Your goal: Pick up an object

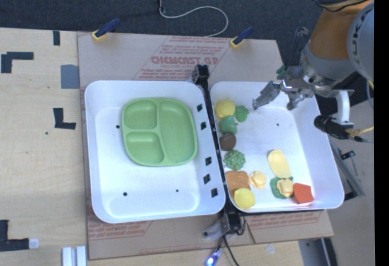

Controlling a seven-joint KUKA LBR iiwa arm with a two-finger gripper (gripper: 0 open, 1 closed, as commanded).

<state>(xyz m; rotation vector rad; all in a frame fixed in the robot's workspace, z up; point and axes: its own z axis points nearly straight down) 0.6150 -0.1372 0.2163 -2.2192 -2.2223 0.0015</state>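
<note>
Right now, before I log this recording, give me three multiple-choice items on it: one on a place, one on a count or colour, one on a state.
1. Where does the green divided plate lie?
A. In the left bin
B. In the right bin
C. On the cardboard outside both bins

2. What colour is the block at the right bin's near right corner?
A. Blue
B. Red-orange
C. White

3. What is between the fingers of the gripper?
A. The green plate
B. A yellow toy
C. Nothing

Answers:
1: A, the plate sits flat on the floor of the left bin.
2: B, the red-orange block lies beside a green and yellow piece.
3: C, the gripper hangs open over the far part of the right bin, with bare white bin floor showing between its fingers.
</note>
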